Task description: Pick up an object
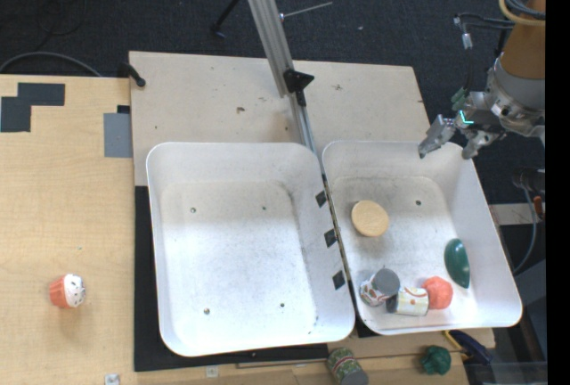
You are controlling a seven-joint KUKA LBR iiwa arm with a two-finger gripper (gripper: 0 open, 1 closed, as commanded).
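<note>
Claw (452,135) hangs open above right bin's (485,205) far rim, tan disc (370,218) well apart.

Bench (71,196) with two bins (236,241), perhaps toys

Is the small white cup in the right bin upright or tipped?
Tipped. The white cup lies on its side against the orange ball near the right bin's front edge.

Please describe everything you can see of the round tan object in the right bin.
The round tan object is a flat disc, pale brown like wood or cork, with a plain matte face. It lies flat on the floor of the right bin, near the wall beside the left bin. Nothing touches it; the other small items lie apart, toward the bin's near edge.
</note>
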